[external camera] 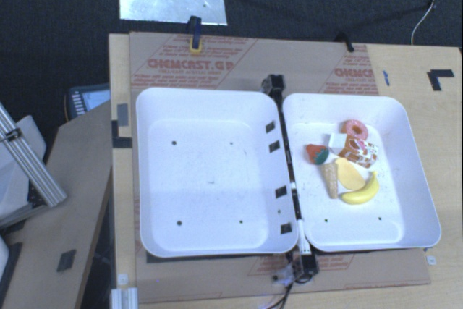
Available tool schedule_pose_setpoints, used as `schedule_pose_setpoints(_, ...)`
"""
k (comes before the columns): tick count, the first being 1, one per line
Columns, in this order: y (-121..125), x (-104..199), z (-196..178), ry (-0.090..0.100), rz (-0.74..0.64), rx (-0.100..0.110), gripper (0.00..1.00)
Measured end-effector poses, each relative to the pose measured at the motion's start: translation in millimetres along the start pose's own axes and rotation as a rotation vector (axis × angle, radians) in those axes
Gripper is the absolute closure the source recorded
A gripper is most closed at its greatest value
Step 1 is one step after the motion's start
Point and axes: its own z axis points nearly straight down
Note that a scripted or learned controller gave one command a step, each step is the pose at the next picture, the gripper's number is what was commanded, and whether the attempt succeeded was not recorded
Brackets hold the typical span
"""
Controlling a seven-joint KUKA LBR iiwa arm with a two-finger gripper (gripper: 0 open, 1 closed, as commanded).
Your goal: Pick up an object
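Going left to right: the left bin [210, 177] has nothing but a few dark dots on its floor. Past the black clips [278, 170] along the shared edge, the right bin [405, 228] is where all the pickable stuff is bunched, in its upper middle area. A red-green piece [316, 153] and a cone-like piece [330, 179] sit on the near side of the pile, then a yellow wedge [349, 174], a banana [362, 192] just below it, a pink donut [354, 129] at the top and a frosted pastry-looking thing [359, 152] under that.

Nothing's been lifted yet, so this reads as the very start: a target needs choosing and an approach made from above. The banana at the pile's edge looks like the easiest grab, since the rest are touching or overlapping.

The gripper's state can't be told. The small white piece [337, 140] is too blurry to identify.
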Motion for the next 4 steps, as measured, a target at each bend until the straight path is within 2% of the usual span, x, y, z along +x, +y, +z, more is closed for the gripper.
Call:
schedule_pose_setpoints(1, 0.6, 0.5, -11.8, -0.002, -0.005, -0.004, 1.00)
schedule_pose_setpoints(2, 0.6, 0.5, -11.3, -0.002, -0.006, -0.003, 0.00)
schedule_pose_setpoints(3, 1.1, 1.2, -23.1, -0.004, -0.010, -0.007, 1.00)
schedule_pose_setpoints(4, 1.1, 1.2, -22.6, -0.004, -0.011, -0.006, 0.00)
